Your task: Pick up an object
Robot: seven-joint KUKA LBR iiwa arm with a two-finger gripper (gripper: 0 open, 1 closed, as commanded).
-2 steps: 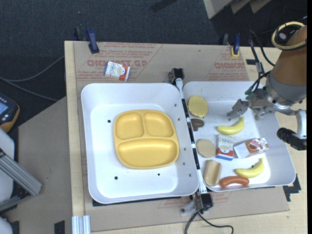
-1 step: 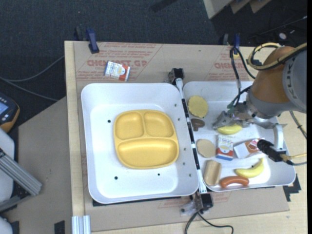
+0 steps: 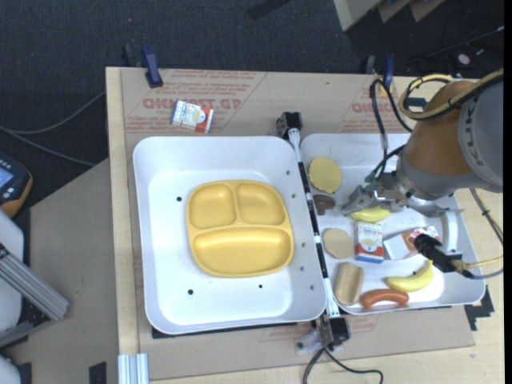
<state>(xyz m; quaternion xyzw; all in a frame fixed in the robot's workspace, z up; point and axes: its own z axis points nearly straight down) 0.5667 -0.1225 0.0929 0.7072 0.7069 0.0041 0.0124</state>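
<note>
Your arm (image 3: 460, 138) reaching in from the right, bent low over the right bin (image 3: 460, 294), gripper (image 3: 370, 201) just above a banana (image 3: 371, 214), finger state impossible to tell

From my remote station I see two smooth, glossy white plastic bins (image 3: 152, 238) on a matt brown bench (image 3: 240, 94) that looks like printed cardboard; the yellow divided tray (image 3: 239, 228) looks like satin-finished plastic, and the small carton (image 3: 192, 116) like printed paperboard.
</note>
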